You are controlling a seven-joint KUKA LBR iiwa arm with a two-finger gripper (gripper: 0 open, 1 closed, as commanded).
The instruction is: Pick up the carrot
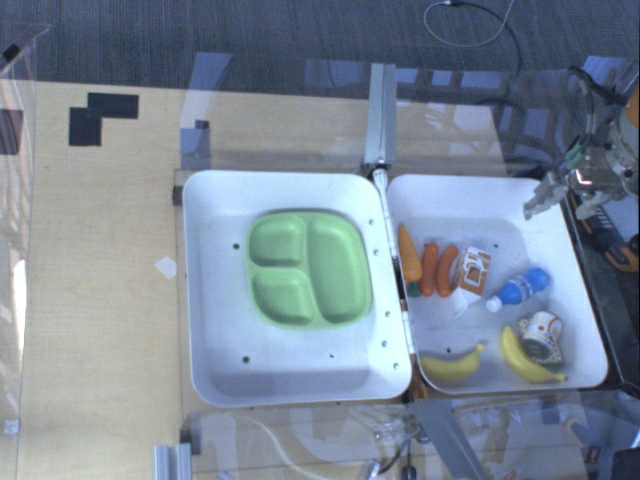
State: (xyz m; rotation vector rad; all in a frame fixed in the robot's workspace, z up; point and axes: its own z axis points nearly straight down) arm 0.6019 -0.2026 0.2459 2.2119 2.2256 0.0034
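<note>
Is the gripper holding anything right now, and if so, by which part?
Nothing is held. The gripper sits at the right bin's far right corner, apart from the carrot, which lies by the divider.

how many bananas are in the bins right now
2, both in the right bin along its near edge: one banana toward the near-left corner, the other banana to its right, curving beside a small can. None looks hidden.

Looking down at a slant from above the bench [100,268], from some distance, taking in both white bins [200,368] side by side, with dark floor [250,13] lying beyond the far edge.
</note>
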